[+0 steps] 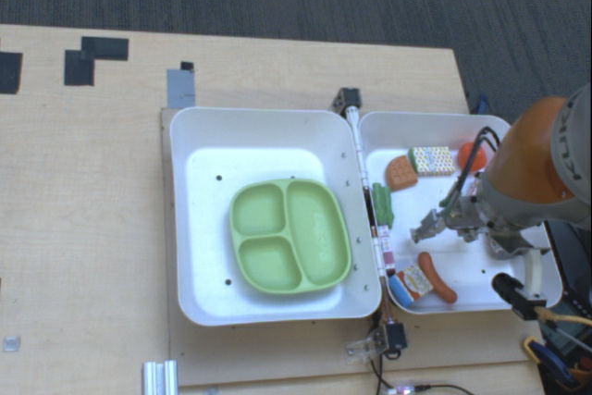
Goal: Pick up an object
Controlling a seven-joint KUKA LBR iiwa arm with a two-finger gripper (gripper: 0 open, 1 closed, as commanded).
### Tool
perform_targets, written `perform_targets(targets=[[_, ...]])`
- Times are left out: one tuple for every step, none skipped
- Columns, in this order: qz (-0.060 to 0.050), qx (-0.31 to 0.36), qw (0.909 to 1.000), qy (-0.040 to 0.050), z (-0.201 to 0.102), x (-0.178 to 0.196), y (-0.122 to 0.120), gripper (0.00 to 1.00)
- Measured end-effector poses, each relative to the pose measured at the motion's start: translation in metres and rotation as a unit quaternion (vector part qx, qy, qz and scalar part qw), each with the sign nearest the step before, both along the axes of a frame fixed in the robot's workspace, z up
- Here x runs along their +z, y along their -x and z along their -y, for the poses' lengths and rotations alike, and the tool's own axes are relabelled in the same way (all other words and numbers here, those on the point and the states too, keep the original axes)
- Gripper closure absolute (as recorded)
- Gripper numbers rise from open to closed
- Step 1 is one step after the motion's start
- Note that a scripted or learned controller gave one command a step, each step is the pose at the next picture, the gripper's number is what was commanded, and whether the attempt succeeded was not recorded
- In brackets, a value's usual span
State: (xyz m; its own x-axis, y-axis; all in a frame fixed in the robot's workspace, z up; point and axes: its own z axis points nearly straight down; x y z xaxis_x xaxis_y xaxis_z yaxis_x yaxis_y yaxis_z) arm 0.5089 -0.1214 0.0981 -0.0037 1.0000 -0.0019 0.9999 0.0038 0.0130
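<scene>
Where the right-hand shallow white bin (490, 296) holds its small items, a reddish-orange toy sausage (437, 278) lies slantwise near the front wall, well apart from the back wall. Just to its left, against the front-left corner, sits a small blue-and-white packet (405, 287). Along the left wall lies a green oblong piece (381, 206) (upright along the divider between the bins). Toward the back, an orange waffle-like biscuit (400, 172) touches a pale rectangular cracker with coloured dots (432, 161), and a red-orange rounded piece (472, 157) sits just beside the cracker's right end.

Above the bin's middle hangs the grey two-finger gripper (428, 228), between the biscuit and the sausage and touching neither; whether its fingers are parted or closed cannot be told, and nothing is seen between them. Bare white floor lies below and to the left of it. The arm's orange band (532, 157) covers the bin's right side.

The left-hand shallow white bin (199, 143) holds a light-green three-compartment plastic plate (289, 236), set toward the front right, with bare floor along the left and back walls.
</scene>
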Motion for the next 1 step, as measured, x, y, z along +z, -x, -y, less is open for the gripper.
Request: perform_targets(targets=[[0.001, 0.001, 1.0, -0.0001, -0.0007, 0.0104, -0.0011, 1.0]])
